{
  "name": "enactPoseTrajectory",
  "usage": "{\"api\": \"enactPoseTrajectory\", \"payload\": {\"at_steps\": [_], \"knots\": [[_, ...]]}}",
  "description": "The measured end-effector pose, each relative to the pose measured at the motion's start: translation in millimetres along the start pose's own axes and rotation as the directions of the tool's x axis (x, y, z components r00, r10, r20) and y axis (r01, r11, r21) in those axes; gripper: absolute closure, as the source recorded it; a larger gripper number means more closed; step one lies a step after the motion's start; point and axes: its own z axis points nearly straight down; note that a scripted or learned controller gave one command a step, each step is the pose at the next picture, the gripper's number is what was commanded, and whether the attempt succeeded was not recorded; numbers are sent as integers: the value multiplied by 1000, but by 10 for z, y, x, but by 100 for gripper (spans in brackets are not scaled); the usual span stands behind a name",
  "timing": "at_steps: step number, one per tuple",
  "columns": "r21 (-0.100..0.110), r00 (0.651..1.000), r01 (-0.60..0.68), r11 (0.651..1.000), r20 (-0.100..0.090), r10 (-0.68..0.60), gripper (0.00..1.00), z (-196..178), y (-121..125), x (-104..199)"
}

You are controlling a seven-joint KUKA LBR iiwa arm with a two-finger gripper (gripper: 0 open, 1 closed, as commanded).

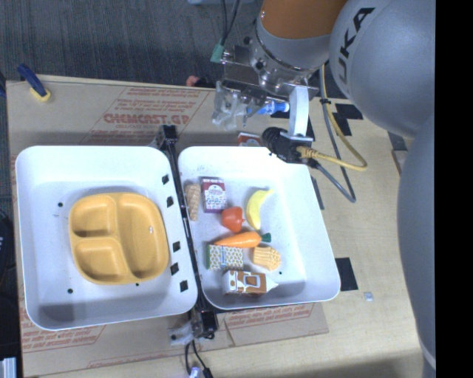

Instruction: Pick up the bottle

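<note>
The surface (369,325) is tan and runs across the whole frame, with a printed cardboard sheet (140,111) under the bins. The grey arm (392,66) fills the upper right and right side, its orange band (299,16) at the top centre.

The left bin (33,221) takes up the left half and holds a yellow divided tray (118,236) lying flat near its middle. The right bin (314,251) sits just beside it at centre, the two joined along a black-clipped seam.

The gripper (247,103) hangs at the upper centre of the frame, over the cardboard just above the right bin's top edge. Whether the jaws are apart or together cannot be told from this angle. A pale, clear shape at its left side, with a blue bit nearby, looks like the bottle (229,111). It is up at the gripper and out of the bin, but whether it is clamped is unclear. A yellow cable (340,161) trails from a black fitting across the bin's upper right corner.

Inside the right bin lies a loose cluster:
- an orange carrot (238,240) at the centre
- a brown-and-white carton (247,282) at the bottom
- a yellow banana (256,207)
- a dark red box (213,194)
- a green-patterned packet (225,256) touching a yellow ridged piece (266,257)
- a tan wafer (194,201) against the left wall
- a small red tomato (232,218) between the box and the carrot
</note>
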Motion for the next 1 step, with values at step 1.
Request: {"api": "enactPoseTrajectory", "payload": {"at_steps": [1], "knots": [[-1, 998, 64, 998, -1, -64, 100, 704, 338, -975]]}}
